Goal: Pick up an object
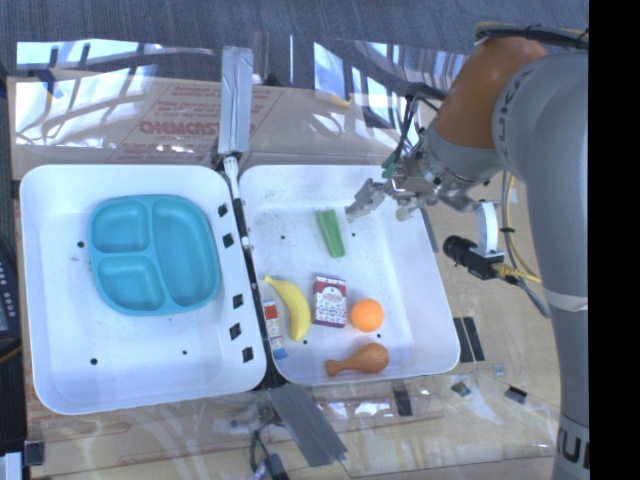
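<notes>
The right bin (pixel 425 268) holds a green stick-shaped piece (pixel 330 232), a yellow banana (pixel 291 306), a small red box (pixel 329 301), an orange ball (pixel 367 314) and a brown drumstick-shaped toy (pixel 357 360). My gripper (pixel 385 206) hangs over the bin's far right part, just right of and above the green piece. Its fingers are spread open and nothing sits between them.
In the left bin (pixel 40 298) lies a blue divided plate (pixel 155 253). A small white and red item (pixel 272 323) rests against the right bin's left wall beside the banana. A cardboard sheet (pixel 150 118) lies behind the bins.
</notes>
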Tool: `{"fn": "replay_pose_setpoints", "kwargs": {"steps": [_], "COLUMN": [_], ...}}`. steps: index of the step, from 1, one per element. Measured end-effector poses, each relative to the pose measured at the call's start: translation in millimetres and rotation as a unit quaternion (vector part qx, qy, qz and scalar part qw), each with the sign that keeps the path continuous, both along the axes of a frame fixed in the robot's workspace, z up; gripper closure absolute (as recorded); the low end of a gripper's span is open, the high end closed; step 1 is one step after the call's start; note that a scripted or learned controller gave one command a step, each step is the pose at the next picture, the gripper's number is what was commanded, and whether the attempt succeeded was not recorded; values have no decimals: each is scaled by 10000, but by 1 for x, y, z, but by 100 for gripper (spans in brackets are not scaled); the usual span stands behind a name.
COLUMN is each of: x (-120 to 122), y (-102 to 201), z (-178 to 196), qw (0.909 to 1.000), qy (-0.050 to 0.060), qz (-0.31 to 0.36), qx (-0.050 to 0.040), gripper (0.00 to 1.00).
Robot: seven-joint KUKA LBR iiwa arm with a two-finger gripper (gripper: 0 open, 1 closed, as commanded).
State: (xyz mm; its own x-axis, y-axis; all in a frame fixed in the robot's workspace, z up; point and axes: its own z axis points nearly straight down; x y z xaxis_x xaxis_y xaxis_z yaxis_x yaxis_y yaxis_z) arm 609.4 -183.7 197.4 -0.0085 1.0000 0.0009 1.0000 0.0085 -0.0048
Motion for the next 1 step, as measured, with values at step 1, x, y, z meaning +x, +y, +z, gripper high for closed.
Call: {"fn": "replay_pose_setpoints", "kwargs": {"steps": [1], "x": [28], "y": [11], "z": [-51], "qw": [9976], "qy": [9], "qz": [693], "qx": [12], "gripper": [0]}}
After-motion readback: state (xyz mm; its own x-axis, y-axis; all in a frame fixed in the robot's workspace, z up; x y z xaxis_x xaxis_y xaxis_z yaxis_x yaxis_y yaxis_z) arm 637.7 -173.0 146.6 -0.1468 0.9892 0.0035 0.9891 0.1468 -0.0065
